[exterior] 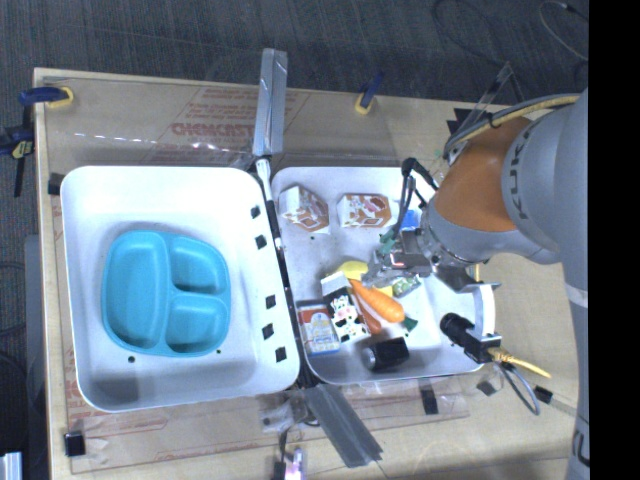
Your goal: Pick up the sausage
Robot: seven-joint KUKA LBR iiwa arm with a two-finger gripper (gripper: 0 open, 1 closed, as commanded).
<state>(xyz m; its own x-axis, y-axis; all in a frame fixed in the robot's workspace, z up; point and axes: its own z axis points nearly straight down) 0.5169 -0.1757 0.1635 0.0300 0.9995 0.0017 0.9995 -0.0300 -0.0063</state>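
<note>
The right bin point(330, 183) holds several small items. In its middle lies an elongated orange-red piece point(378, 303), slanting from upper left to lower right; it is the only sausage-shaped thing I can make out. My gripper point(398, 260) hangs low over the bin just above and to the right of that piece's upper end, beside a small green item point(405, 286). The grey wrist and its orange band point(480, 193) cover the bin's right side. I see nothing held.
Two white-and-brown packs point(305, 210) point(365, 210) lie at the bin's back. Around the orange piece are a yellow item point(352, 268), a black-and-white carton point(343, 313), a small box point(320, 330) and a black cylinder point(386, 353). The left bin point(80, 198) holds a blue divided tray point(165, 290).
</note>
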